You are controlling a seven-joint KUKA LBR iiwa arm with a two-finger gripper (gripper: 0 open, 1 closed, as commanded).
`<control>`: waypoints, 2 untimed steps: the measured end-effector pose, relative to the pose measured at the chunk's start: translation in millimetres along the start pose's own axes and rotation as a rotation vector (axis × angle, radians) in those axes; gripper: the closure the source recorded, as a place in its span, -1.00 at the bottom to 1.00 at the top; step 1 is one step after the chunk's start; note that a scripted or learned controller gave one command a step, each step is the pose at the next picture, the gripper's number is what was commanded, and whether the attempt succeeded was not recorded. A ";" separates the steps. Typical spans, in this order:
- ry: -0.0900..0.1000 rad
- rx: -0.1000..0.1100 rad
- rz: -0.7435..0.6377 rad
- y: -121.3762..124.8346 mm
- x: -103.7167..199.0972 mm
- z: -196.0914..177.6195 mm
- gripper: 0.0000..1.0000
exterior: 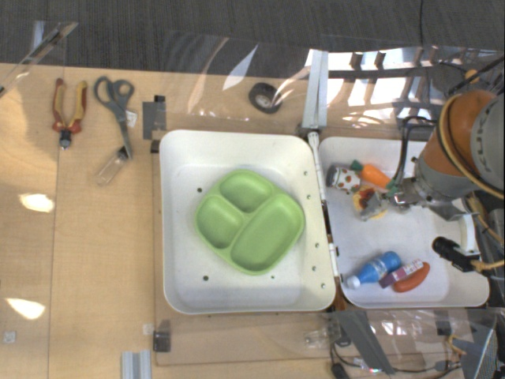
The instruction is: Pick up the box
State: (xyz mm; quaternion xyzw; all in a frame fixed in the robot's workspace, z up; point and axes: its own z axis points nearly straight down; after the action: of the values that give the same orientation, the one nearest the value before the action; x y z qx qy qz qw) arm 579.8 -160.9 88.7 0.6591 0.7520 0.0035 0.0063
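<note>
Your gripper (384, 198) hangs low in the right bin (465, 294), touching a small box (368, 201), placed for a grab. Whether it pinches anything, you can't tell.

The scene is bright. Strong light shines off the clear plastic sheet (237, 69) at the far side, and white spots glow on the tan wooden bench (35, 204) at left. Small things look fuzzy.
</note>
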 end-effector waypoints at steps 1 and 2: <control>0.003 0.003 0.148 59.7 54.2 1.0 -1.00; 0.011 0.053 0.095 88.0 48.4 3.5 -1.00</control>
State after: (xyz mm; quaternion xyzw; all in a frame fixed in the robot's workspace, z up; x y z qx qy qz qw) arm 660.8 -101.4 86.1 0.6938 0.7199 -0.0123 -0.0155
